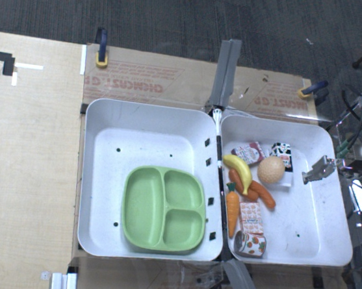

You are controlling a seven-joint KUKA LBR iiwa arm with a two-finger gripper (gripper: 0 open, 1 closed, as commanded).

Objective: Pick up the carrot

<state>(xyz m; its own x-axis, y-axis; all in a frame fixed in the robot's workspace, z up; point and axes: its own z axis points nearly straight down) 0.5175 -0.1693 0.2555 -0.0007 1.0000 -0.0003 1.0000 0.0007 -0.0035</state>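
The carrot [231, 212] lies at the right bin's [325, 253] left wall, long axis running twelve to six. The gripper [320, 169] hangs near the right rim, carrot toward its eight o'clock; finger state I cannot tell

Arm enters from right edge of view, mostly cropped, only grey links and cabling showing. Gripper [320, 169] hangs at right side, grey metallic, tilted, pointing left and slightly down. Nothing seen between fingertips. Finger spacing too small and blurred to judge.
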